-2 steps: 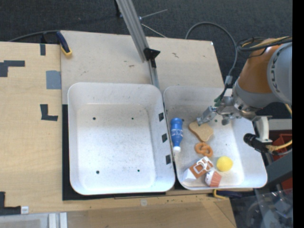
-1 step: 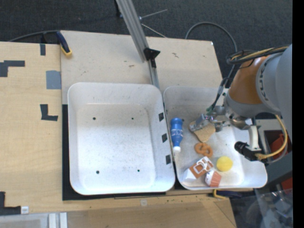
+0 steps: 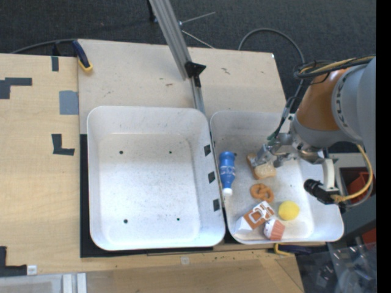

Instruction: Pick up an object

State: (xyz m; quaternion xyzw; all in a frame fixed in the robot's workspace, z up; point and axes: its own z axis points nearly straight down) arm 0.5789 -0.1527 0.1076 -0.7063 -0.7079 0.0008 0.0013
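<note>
In the right bin (image 3: 244, 124) lie a blue bottle with a white cap (image 3: 226, 170), a tan bread-like piece (image 3: 263, 169), a brown pretzel (image 3: 261, 191), a yellow ball (image 3: 289, 210) and an orange-and-white carton (image 3: 259, 216) beside a small red-and-white cup (image 3: 274, 228). My gripper (image 3: 267, 157) hangs low over the bin's middle, right above the tan piece and touching or nearly touching it. The view does not show anything held between the fingers.
The left bin (image 3: 98, 133) sits beside the right one, sharing a raised rim with black clips (image 3: 212, 176). A grey metal post (image 3: 177, 35) slants across the bench behind the bins. Cables trail from the arm at the right.
</note>
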